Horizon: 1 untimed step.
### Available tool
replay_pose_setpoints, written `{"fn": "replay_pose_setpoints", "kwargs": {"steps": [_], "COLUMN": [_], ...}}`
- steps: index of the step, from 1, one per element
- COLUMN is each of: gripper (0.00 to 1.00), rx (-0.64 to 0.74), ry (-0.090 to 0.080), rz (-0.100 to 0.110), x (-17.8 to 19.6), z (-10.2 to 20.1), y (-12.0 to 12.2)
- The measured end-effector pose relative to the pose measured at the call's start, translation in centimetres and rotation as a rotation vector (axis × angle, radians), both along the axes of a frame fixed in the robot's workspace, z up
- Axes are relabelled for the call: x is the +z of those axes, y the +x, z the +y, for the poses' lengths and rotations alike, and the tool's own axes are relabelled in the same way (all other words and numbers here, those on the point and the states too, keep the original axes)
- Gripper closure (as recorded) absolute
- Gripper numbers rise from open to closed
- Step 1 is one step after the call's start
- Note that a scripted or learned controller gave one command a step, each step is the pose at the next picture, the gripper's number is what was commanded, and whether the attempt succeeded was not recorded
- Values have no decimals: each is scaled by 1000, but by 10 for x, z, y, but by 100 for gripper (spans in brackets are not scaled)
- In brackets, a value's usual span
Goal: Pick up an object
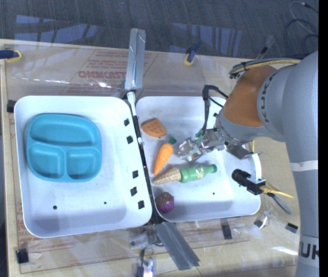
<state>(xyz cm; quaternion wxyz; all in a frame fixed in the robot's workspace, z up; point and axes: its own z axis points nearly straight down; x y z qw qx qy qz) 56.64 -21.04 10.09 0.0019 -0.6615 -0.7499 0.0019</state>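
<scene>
Carrot [163, 156] lies just left of the gripper [193, 148], whose grip state cannot be told, above green bottle [197, 172].

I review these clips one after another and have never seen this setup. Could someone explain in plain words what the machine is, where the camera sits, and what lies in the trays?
One camera looks down at a slant on a bench with two shallow white bins. The grey arm with an orange band reaches in from the picture's right; its gripper hangs over the right bin. There lie a carrot, an orange wedge-shaped piece, a green bottle, a cone and a dark purple piece. The left bin holds a blue divided tray. Nothing visibly sits between the fingers.
</scene>
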Motion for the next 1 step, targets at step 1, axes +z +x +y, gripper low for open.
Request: {"fn": "replay_pose_setpoints", "kwargs": {"steps": [1], "gripper": [100], "rx": [63], "ry": [0], "rz": [-5], "x": [102], "z": [50], "y": [9]}}
